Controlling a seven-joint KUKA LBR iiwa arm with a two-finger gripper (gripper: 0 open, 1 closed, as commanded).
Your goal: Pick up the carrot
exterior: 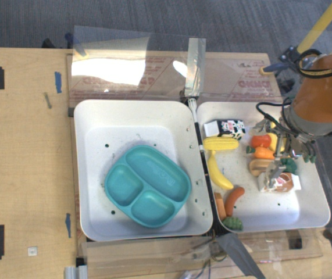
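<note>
At the near edge of the right bin [314, 214], the carrot [220, 204] lies against the dividing wall with a sausage [234, 197] touching it and a green piece [232, 223] just below. Farther back, the gripper [279, 161] hangs over a cluster of toys, well apart from the carrot; its opening cannot be told. A descent here risks seizing the wrong toy, while the wall and sausage crowd any grasp.

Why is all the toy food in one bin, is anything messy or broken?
Nothing looks broken or spilled. The toy food lies jumbled in the right white bin: a yellow plastic banana, a yellow corn cob and an orange carrot with a green top against its left wall. The teal divided plate sits slightly askew in the left white bin.
</note>
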